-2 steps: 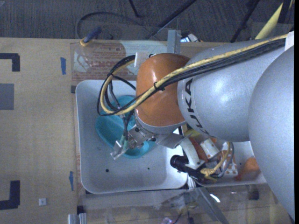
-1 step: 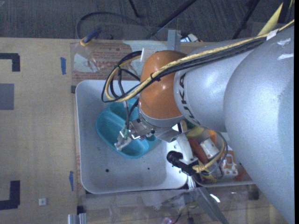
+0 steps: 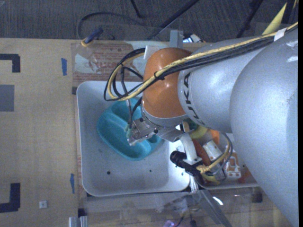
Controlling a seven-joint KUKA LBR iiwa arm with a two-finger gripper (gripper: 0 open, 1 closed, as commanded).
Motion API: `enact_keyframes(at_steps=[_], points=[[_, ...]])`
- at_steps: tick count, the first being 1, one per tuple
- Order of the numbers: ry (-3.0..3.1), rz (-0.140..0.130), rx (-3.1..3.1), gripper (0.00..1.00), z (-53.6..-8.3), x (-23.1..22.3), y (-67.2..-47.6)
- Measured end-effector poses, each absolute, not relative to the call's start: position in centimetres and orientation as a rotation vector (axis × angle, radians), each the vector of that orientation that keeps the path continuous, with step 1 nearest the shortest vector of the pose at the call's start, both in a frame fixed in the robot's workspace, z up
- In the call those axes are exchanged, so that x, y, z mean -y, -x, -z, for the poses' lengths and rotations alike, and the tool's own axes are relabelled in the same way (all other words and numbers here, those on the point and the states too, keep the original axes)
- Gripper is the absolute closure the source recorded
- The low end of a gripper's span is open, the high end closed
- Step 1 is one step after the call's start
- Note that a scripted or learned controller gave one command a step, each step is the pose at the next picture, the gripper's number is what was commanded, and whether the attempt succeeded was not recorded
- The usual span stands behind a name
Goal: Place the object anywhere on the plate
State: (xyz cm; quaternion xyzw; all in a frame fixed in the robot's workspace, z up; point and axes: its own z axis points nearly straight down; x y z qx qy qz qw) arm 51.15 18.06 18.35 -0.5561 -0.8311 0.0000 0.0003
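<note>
Nearest us, the grey arm fills the right side, its orange band hanging over the white bin. At far left the tan bench lies bare up to the bin's left edge. Inside that edge we see a broad strip of open white floor, which also runs along the bin's near edge. The teal plate sits toward the bin's far right part, well apart from the left and near edges. The gripper hangs over the plate's right rim. We cannot tell whether it is spread or closed, or pinching anything. Past the bin's right edge, orange and yellow things lie under the arm. Which one is the object we cannot tell.
</note>
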Motion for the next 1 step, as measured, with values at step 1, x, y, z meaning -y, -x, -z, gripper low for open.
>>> enact_keyframes(at_steps=[1], points=[[1.811,0.001,2.570,1.00,-32.18,-13.86,-55.04]])
